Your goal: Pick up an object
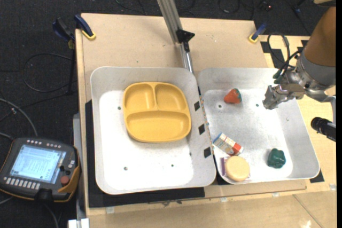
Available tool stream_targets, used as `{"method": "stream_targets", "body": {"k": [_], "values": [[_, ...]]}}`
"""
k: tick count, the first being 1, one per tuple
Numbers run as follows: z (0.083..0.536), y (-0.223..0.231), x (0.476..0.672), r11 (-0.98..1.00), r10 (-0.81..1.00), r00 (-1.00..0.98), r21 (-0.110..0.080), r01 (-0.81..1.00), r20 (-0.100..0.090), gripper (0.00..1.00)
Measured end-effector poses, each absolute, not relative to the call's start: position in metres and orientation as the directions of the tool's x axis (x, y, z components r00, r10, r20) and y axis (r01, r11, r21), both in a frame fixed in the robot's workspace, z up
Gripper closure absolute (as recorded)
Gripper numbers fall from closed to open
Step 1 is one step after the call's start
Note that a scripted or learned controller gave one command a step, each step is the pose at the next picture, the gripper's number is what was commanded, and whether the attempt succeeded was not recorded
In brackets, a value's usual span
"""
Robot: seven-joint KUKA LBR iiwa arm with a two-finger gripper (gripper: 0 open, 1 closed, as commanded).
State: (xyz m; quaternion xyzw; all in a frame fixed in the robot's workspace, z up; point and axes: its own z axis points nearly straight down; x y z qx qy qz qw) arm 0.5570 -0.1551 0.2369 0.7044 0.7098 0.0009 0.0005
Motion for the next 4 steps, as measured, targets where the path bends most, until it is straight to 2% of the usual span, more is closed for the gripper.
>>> {"method": "stream_targets", "body": {"k": [3, 4], "values": [[0.213, 0.001, 0.612, 0.008, 1.000, -0.008, 0.002, 1.000, 0.001, 1.00], [0.229, 0.058, 0.632, 0.008, 1.000, -0.008, 0.004, 1.000, 0.003, 1.00]]}}
